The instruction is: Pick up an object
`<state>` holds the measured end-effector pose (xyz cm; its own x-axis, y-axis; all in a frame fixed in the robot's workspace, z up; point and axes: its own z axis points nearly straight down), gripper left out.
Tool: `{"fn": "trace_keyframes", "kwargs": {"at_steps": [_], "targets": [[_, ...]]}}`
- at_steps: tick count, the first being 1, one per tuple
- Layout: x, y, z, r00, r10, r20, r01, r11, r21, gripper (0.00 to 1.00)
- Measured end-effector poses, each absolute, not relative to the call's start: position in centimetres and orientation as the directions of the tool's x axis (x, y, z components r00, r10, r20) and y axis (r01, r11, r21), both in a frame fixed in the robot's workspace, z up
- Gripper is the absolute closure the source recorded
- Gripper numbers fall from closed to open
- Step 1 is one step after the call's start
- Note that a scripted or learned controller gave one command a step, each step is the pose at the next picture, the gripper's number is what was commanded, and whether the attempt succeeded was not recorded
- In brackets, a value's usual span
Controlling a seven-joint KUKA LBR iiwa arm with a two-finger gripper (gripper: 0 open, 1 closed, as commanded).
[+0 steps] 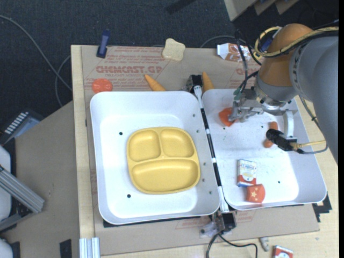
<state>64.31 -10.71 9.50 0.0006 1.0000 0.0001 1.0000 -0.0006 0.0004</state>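
Reach step: gripper (235, 115) down at orange-red object (225, 116) in right bin's (301, 190) far-left corner; jaws' state can't tell. Next: confirm pinch, lift straight up.

Yellow divided plate (161, 160) in the middle of the left bin (107, 144), bread-shaped piece (173, 49) on the desk (129, 69) beyond that bin, orange disc (101, 85) near its far left corner, blue clip (102, 43) further back
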Motion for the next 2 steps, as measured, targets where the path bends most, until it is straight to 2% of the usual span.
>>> {"fn": "trace_keyframes", "kwargs": {"at_steps": [1, 2], "targets": [[60.3, -4.6, 18.6, -0.002, 1.000, 0.001, 1.000, 0.002, 0.002, 1.00], [57.4, -0.8, 20.9, -0.001, 1.000, 0.001, 1.000, 0.001, -0.003, 1.00]]}}
